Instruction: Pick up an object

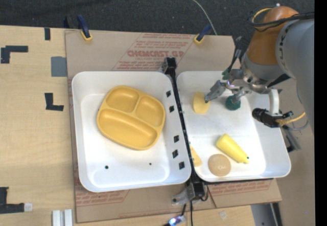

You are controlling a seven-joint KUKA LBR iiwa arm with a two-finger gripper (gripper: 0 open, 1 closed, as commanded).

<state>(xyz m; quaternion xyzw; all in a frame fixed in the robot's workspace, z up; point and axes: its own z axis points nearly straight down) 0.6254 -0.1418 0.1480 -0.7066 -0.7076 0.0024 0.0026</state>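
Note:
My gripper [220, 100] hangs low over the back of the right bin [265, 133], open, with nothing between its fingers. Its left finger [212, 93] slants down toward a pale yellow chunk [201, 103] and ends just at that chunk's right edge. The other finger ends in a dark green tip [233, 103]. Nearer the front of the same bin lie a yellow cone-shaped piece [232, 148], a tan round disc [219, 164] and a small orange piece [195, 157] against the left wall.
The left bin [84, 133] holds a yellow divided plate [132, 116]. A black divider with clips [176, 117] runs between the bins. The arm's grey body and orange band [271, 36] rise at the right, with a cable [273, 117] by the right bin's edge.

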